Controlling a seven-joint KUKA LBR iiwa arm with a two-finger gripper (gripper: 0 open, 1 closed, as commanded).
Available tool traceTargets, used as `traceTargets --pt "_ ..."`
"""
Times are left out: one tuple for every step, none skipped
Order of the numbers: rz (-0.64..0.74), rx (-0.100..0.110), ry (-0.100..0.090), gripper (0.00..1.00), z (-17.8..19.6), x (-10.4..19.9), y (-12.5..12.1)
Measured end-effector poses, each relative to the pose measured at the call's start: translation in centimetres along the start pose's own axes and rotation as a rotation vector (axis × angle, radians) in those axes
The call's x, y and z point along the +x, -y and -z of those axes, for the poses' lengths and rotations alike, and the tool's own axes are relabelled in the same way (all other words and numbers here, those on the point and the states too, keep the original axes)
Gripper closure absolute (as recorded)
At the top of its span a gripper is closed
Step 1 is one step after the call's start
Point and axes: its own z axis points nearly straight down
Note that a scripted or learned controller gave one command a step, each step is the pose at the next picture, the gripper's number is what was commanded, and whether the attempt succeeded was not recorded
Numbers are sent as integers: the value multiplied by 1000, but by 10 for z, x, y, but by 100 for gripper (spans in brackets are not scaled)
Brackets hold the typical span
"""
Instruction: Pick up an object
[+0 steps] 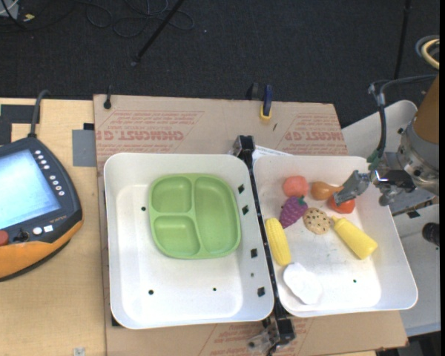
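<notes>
My gripper (pixel 348 190) hangs low over the upper right part of the right bin (pixel 386 288). It is right above a small red piece (pixel 344 206) and beside an orange piece (pixel 323 190). A red tomato (pixel 296 185) lies to their left. Purple grapes (pixel 293 212) and a speckled cookie (pixel 317 221) sit in the bin's middle. One yellow corn cob (pixel 278 242) lies by the left wall and another yellow piece (pixel 355 238) lies right of the cookie. A white lump (pixel 304 283) rests near the front.
The left bin (pixel 126 273) holds a green divided plate (pixel 194 216). A teach pendant (pixel 26 199) lies on the bench at the far left. Black clips (pixel 244 148) join the two bins along the middle wall.
</notes>
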Motion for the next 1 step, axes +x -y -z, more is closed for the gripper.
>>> traceTargets --pt "2 5 -1 0 -51 9 8"
